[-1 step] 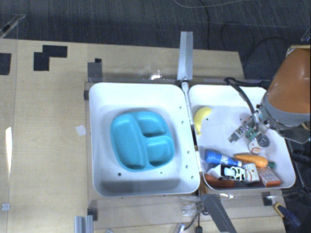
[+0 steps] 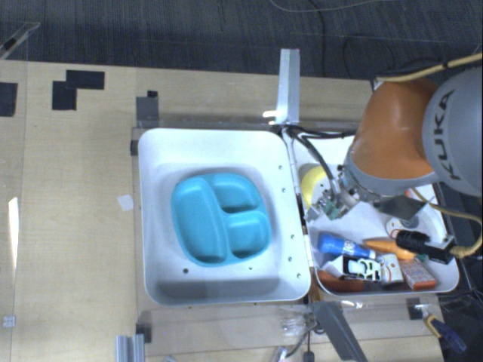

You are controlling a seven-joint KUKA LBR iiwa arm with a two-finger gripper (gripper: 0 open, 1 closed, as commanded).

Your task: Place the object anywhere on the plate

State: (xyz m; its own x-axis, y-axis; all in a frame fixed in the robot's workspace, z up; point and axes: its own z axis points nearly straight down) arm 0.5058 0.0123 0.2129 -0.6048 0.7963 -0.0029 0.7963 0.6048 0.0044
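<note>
Yellow object (image 2: 311, 178) just left of pincer (image 2: 332, 206)

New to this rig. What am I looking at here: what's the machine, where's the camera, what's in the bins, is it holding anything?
One camera, fixed above the bench, looks down at a slant. The grey and orange bulk at right is a KUKA arm reaching in from that side. Its end effector hangs over the right bin, close beside a yellow object; the view is too small to tell whether anything is held.

Two shallow white bins sit side by side. The left bin holds a blue plate with three compartments, nothing on it. That plate is the target: an object has to end up there. The right bin holds the clutter: a blue tube, an orange tool and a few other small items along its near edge.
</note>
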